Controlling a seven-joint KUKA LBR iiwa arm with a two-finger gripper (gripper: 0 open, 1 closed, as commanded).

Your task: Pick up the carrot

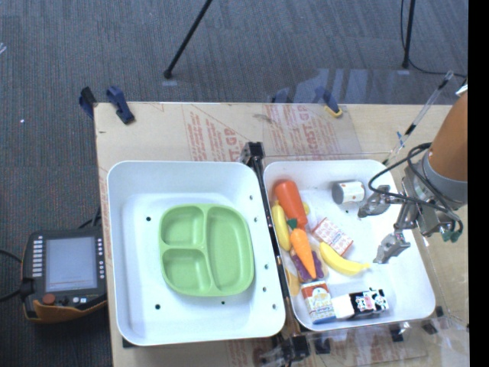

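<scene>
An orange band tops a grey wrist; black cables loop beside it. The gripper has two metallic fingers (silvery, possibly bare aluminium).

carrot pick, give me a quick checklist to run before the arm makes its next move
1. Target in sight: the small orange plastic carrot with a green top lies in the right white bin, near its left wall. ok
2. Two-finger gripper empty: nothing between its open fingers. ok
3. Gripper over the carrot: it sits right of it, apart. not ok
4. Room around the carrot: a yellow banana and a larger orange-red pepper-like vegetable crowd it. not ok
5. Look-alike risk: the larger orange piece could be mistaken for the carrot. not ok
6. Carrot free of what lies under it: cannot tell
</scene>
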